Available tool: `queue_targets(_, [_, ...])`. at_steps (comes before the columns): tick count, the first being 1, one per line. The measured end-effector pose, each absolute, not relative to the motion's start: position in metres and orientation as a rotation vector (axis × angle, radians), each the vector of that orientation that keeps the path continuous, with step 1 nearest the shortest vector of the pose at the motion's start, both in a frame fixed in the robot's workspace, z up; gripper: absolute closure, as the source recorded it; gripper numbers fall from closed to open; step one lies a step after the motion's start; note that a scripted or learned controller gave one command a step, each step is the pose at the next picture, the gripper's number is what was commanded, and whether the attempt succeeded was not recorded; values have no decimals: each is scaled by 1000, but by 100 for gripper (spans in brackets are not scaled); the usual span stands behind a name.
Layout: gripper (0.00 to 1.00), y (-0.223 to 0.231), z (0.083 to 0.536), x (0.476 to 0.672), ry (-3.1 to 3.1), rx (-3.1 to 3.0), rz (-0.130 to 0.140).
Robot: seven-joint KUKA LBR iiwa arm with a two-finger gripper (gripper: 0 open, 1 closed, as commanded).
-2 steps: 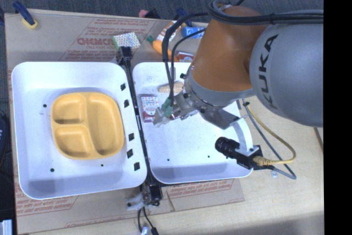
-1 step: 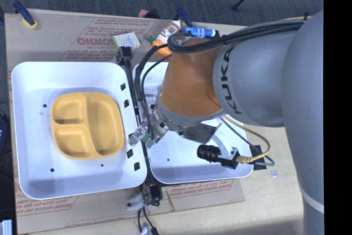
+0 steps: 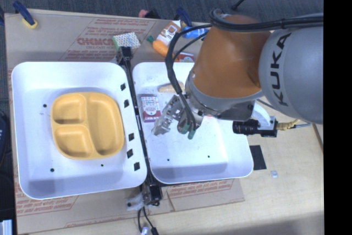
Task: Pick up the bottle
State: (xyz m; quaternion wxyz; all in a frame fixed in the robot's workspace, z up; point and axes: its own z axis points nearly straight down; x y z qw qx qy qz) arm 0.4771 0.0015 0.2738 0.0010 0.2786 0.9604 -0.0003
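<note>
An orange bottle with a white label (image 3: 165,39) lies just behind the back rim of the right bin (image 3: 231,165), partly hidden by the arm. Over the middle of that bin, well in front of the bottle, my gripper (image 3: 177,125) points down. Its fingers (image 3: 163,121) stand apart and open with nothing between them. The wide orange band and grey body of the arm hide the bin's back right part.
A red-and-white packet (image 3: 148,107) and a small tan piece (image 3: 165,87) lie in the right bin near my gripper. The left bin (image 3: 27,173) holds a yellow divided plate (image 3: 87,124). A small patterned packet (image 3: 126,40) and a blue item (image 3: 193,32) lie behind the bins.
</note>
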Motion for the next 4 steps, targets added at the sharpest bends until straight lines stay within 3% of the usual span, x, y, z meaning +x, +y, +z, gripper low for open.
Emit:
queue_targets(1, [100, 46, 260, 476, 3056, 740, -2])
queue_targets(2, [100, 102, 209, 476, 3073, 669, -3])
queue_targets(3, [100, 72, 281, 477, 3123, 309, -1])
queue_targets(4, [100, 44, 247, 477, 3141, 105, -1])
